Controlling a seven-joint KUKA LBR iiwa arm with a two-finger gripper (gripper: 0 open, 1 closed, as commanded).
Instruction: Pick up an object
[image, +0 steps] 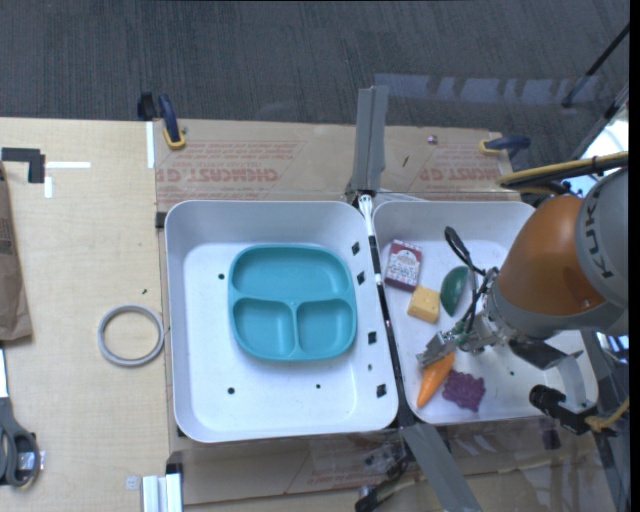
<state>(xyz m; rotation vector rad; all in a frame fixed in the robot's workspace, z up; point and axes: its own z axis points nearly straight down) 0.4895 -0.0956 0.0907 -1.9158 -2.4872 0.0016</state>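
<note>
Nearest the camera, at the near left edge of the wooden counter (80, 420), lies a pair of metal scissors (18, 455); further in sits a pale grey ring (131, 334), well apart from the bins; a brown paper bag (12, 265) shows at the far left edge. Two shallow white bins stand side by side; the left white bin (200, 400) holds a teal plastic plate with three compartments (294, 302), lying flat near the bin's middle. The right white bin (520, 405) holds the small things: an orange plastic carrot (431, 380) lies near its near left part, pointing toward the near edge; a purple bunch of toy grapes (464, 390) sits just right of the carrot; a yellow wedge of toy cheese (424, 304) lies farther back; a small maroon and white box (404, 266) lies beyond the cheese, close to the bin's left wall; a dark green rounded object (456, 289) rests right of the cheese, with a thin black item (458, 246) behind it. The grey arm with its orange band (545, 265) reaches in from the right over this bin; its jaws (444, 347) sit low at the carrot's upper end, touching or just above it; whether they are wide, narrow or closed on the carrot cannot be told from this slant.
</note>
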